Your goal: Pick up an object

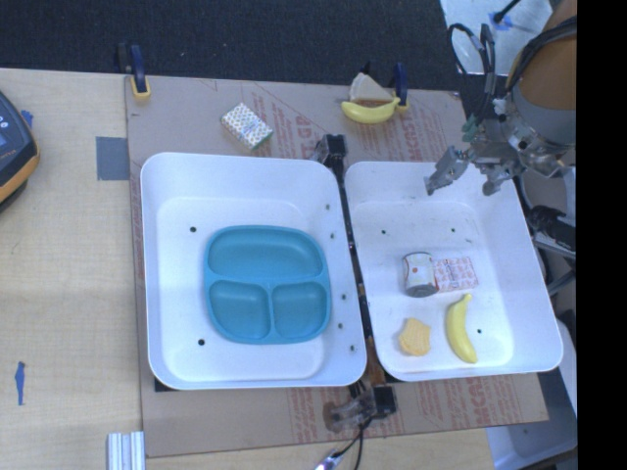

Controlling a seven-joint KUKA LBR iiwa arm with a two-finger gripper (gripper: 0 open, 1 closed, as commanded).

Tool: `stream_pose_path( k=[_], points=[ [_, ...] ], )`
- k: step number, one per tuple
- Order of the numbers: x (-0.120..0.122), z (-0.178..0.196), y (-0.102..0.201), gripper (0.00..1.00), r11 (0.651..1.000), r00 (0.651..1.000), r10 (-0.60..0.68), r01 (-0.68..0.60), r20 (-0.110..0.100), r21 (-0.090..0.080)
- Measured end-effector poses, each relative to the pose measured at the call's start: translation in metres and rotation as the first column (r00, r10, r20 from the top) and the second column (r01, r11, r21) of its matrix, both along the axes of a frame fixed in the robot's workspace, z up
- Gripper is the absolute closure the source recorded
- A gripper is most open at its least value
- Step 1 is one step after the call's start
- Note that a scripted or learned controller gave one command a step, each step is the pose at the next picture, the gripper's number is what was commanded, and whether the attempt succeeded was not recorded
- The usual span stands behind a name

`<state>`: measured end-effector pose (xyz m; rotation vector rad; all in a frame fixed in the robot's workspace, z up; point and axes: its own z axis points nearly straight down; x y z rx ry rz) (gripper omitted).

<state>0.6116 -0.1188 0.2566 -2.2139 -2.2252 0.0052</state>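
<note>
In the right bin (509, 223) lie a small tin can with a red and white label (420, 273), a red-and-white packet (457, 274) beside it, a yellow banana (460, 329) and an orange-yellow chunk of food (414, 337). My gripper (464, 177) hangs over the bin's far edge, well above and behind these items. Its two fingers are spread apart with nothing between them. The left bin (167, 262) holds a blue divided plate (265, 284).
Outside the bins on the brown board sit a small patterned box (246, 125) and a yellow bowl-like toy with a wedge in it (370, 102). Clamps (138, 71) stand at the board's far edge. A dark device (12, 145) sits at far left.
</note>
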Motion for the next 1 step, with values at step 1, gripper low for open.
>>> stream_pose_path(
  k=[1],
  points=[
    [-0.0472,-0.1161,0.0185,0.0,1.0,1.0,0.0,0.0,-0.003,0.0]
  ],
)
